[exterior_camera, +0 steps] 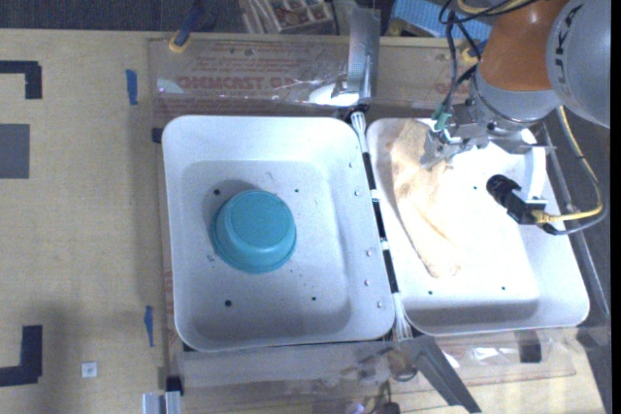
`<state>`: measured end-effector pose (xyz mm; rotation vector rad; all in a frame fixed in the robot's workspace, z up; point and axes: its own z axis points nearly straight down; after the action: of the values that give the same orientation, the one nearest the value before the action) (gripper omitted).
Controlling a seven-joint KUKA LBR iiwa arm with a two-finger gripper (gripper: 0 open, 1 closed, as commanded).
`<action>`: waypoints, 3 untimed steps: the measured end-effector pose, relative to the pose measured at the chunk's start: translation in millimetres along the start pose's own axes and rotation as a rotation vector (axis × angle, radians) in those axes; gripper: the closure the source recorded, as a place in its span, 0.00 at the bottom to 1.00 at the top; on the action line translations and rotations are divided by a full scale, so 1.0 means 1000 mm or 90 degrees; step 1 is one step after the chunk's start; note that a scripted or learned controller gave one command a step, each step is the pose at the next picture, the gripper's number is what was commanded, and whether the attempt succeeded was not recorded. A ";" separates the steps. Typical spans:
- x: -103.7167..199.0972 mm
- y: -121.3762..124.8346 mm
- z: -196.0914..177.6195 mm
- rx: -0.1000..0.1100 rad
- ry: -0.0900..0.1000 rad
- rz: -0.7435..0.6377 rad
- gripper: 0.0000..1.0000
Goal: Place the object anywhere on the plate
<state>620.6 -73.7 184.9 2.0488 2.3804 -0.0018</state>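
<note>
Teal plate (pixel 254 230) sits upturned in the left bin (pixel 184 150); claw (pixel 444 143) over the right bin (pixel 558 305), grip unclear.

The grey arm (pixel 582 44) has big dark letters on its side at the right edge. They look like "UKA", and the start is cut off. A clear plastic strip (pixel 252 82) behind the bins has faded red letters, but they are too blurry to read.

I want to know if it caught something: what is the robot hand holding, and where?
It cannot be told. The gripper sits at the upper edge of a pale cloth in the right bin.
</note>
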 end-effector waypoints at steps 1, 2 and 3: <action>0.000 0.001 -0.040 -0.002 0.000 -0.001 1.00; 0.058 -0.009 -0.035 0.000 0.001 -0.255 1.00; 0.105 -0.012 -0.029 -0.001 0.001 -0.509 1.00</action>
<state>592.9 28.0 214.2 0.9610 2.9911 0.0011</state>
